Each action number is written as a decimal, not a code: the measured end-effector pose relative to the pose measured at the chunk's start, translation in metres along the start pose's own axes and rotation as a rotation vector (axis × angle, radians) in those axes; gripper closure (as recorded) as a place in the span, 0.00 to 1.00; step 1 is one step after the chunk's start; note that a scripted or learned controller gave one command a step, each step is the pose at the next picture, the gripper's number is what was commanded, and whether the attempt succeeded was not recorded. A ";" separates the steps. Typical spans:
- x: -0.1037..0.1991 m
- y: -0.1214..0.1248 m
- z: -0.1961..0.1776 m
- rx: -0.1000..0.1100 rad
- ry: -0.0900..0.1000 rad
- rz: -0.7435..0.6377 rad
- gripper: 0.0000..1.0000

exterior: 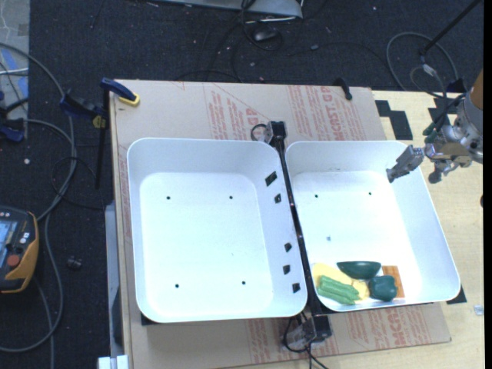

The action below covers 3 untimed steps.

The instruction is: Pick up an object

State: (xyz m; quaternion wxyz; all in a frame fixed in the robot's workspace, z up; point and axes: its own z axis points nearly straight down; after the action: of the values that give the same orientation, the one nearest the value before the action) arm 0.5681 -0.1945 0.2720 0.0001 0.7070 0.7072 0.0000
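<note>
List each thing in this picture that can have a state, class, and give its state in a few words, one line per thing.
gripper: open, nothing between its fingers, above the right bin's far right rim.
right bin: holds a cluster of objects in its near corner.
green ridged object: lying flat, touching the yellow piece.
dark green bowl-shaped object: resting in the cluster.
teal object: lying by the bin's near wall.

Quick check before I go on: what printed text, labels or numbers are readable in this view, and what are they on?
Red printing on the brown board under the bins: repeated, mirrored or upside down, too blurred to read.
Handheld device at the left edge: its face is too small to read.
The objects in the right bin: no text legible.
</note>
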 end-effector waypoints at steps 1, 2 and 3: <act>0.000 0.000 -0.010 -0.001 0.000 -0.001 1.00; 0.049 -0.010 -0.166 -0.012 -0.001 -0.003 1.00; 0.084 -0.062 -0.272 -0.012 0.000 -0.002 1.00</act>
State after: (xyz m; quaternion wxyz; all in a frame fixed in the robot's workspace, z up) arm 0.5056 -0.1105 0.5441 0.0042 0.7063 0.7079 0.0041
